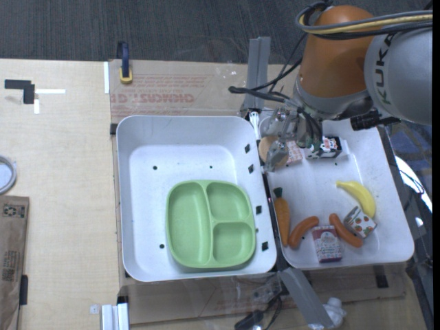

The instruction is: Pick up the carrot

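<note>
Orange carrot (282, 218) lies vs. right bin's (385, 253) left wall; hand (285, 143) hovers nearby (grip state unclear).

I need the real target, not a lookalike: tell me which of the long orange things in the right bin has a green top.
The orange carrot against the right bin's left wall. Its dark green top points up-frame; the two orange sausages beside it lack one.
</note>
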{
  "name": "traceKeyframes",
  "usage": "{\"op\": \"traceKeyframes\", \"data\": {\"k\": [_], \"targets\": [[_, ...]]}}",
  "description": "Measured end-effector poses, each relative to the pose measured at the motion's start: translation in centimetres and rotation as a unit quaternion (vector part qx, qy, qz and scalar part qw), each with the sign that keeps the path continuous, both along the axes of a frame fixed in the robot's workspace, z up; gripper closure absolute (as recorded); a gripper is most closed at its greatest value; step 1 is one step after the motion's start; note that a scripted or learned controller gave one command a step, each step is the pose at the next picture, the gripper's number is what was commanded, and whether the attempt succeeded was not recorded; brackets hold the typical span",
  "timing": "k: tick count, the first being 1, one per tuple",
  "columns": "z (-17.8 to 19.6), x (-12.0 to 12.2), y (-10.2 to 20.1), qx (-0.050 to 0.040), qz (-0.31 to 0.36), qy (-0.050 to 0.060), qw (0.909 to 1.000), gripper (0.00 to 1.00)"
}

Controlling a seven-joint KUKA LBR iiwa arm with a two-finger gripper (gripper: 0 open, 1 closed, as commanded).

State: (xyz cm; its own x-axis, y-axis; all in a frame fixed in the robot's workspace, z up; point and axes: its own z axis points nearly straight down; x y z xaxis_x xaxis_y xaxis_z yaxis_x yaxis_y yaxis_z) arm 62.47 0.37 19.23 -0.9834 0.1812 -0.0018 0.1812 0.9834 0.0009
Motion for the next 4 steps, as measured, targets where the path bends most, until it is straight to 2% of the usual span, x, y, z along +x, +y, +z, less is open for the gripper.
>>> {"op": "traceKeyframes", "data": {"k": [1,2,3,4], "targets": [[1.2,0.8,0.6,-0.0001,0.168,-0.001,0.9858,1.0],[3.7,3.1,-4.5,-0.0005,0.266,-0.002,0.9639,1.0],[0.0,3.4,-4.7,0.0001,0.418,-0.001,0.9085,1.0],[0.0,3.5,-3.7,-0.0005,0.644,-0.002,0.7652,1.0]]}}
